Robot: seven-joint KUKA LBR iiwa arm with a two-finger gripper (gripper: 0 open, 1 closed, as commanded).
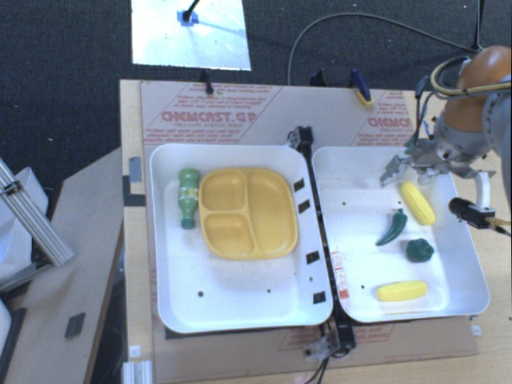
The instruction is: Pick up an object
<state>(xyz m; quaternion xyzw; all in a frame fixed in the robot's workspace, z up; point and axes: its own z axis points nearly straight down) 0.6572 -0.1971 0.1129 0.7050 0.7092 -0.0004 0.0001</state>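
My jaws [410,169] hang spread and holding nothing over the right bin [352,294], a corn cob [418,202] just below them, green pepper [393,228] beyond it.

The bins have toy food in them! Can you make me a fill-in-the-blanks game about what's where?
1. The yellow tray lies in the ____ bin.
2. The bottle beside the tray is colored ____.
3. The right bin holds ____ yellow corn cobs.
4. The pincer is above the ____ bin.

Missing words: left; green; two; right
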